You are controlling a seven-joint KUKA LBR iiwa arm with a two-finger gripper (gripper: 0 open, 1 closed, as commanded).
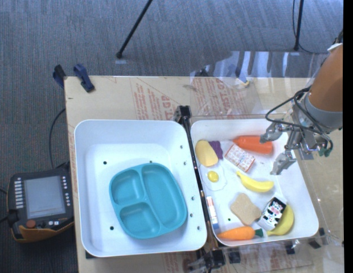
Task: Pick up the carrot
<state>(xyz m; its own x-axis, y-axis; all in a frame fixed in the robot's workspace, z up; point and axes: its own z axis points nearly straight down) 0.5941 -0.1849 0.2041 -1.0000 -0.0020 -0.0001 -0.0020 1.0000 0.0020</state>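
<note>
- The two-finger metal tool (279, 151) is hanging with its fingers spread apart and gripping nothing, above the right white plastic bin (311, 198).
- A second orange carrot-like piece (254, 144) is lying just beside the tool, toward the bin's far wall.
- The small orange carrot with a green stub (240, 233) is resting well apart from the tool, against the bin's near wall, just beside a tan bread slice (245, 208).
- By my judgement this is the approach step; next, the tool needs centring over one carrot, then lowering and closing.
</note>
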